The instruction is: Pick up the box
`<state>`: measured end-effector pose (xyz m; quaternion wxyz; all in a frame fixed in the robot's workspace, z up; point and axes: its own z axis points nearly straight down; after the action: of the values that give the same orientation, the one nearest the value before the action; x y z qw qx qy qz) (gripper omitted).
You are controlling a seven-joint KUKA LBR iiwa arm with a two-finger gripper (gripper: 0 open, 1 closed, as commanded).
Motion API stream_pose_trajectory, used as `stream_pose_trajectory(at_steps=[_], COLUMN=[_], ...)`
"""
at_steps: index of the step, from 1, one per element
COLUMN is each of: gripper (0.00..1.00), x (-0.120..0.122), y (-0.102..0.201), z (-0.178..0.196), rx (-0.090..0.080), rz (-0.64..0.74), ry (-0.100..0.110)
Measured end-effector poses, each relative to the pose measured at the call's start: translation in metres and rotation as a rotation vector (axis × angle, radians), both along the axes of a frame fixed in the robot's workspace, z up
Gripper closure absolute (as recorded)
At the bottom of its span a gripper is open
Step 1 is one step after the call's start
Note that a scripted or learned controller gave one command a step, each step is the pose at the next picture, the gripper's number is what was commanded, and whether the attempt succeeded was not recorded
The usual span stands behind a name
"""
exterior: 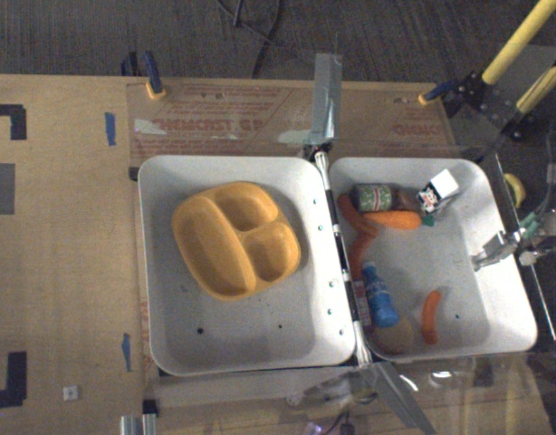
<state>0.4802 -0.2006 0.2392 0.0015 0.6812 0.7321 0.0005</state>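
Observation:
The box (438, 191) is a small white carton with black and red print. It lies tilted in the far right corner of the right bin (459, 333), beside an orange carrot (393, 220) and a green can (373, 197). My gripper (497, 250) reaches in over the bin's right rim. It is below and to the right of the box, well apart from it, with nothing seen in its grasp.
A blue bottle (379, 295), a brown lump (395, 335), an orange sausage (429, 316) and a reddish sausage (357, 227) also lie in the right bin. The left bin (169, 333) holds a yellow divided plate (235, 239).

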Motion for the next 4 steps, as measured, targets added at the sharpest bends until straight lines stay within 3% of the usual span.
stream_pose_trajectory(at_steps=[1, 2, 3, 4], gripper=[0.00, 0.00, 0.00, 0.00], x=[0.001, 0.001, 0.012, 0.013], y=[-0.013, -0.017, -0.019, -0.021], z=[-0.128, -0.128, -0.133, -0.134], rx=[0.002, 0.004, -0.004, -0.012], rz=[-0.098, -0.022, 0.070, 0.156], ry=[-0.001, 0.001, -0.030, -0.035])
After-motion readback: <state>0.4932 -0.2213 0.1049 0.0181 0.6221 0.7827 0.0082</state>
